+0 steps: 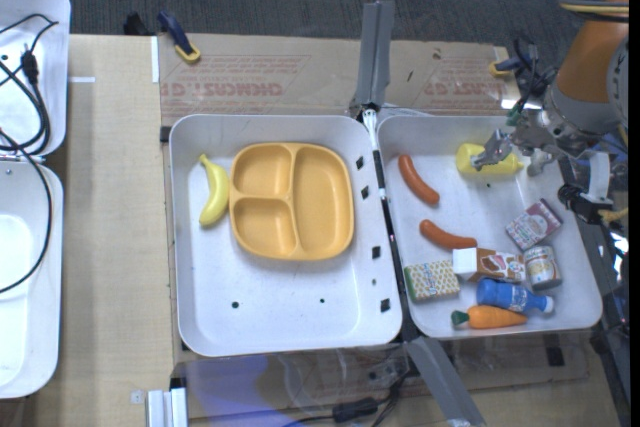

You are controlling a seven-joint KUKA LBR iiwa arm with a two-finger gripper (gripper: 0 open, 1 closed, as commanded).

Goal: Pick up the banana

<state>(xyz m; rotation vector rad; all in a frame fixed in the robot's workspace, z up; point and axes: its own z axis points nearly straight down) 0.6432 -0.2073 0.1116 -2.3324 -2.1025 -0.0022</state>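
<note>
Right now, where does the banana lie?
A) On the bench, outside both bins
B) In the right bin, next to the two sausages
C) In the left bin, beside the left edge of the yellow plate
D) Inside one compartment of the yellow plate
C: the banana lies on the floor of the left bin, just left of the yellow plate, far from the claw over the right bin.
</note>
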